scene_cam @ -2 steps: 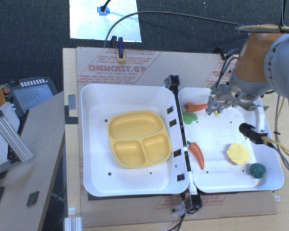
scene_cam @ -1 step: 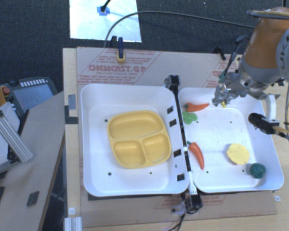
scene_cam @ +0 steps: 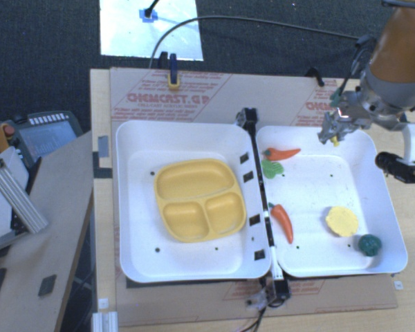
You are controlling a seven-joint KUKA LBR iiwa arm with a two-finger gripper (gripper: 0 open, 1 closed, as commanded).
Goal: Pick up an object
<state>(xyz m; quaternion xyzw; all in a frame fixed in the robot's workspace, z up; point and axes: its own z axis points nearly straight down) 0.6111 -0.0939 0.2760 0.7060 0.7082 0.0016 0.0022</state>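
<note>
Hovering above right bin [scene_cam: 391,206] at 1 o'clock, gripper [scene_cam: 334,131], claw state unclear, nearest upper carrot [scene_cam: 282,153]; likely first target.

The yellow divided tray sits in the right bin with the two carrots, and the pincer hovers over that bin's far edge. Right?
Not quite. The camera view shows the yellow divided tray alone in the left bin. The two carrots do lie in the right bin, and the pincer hovers over its far edge.
</note>
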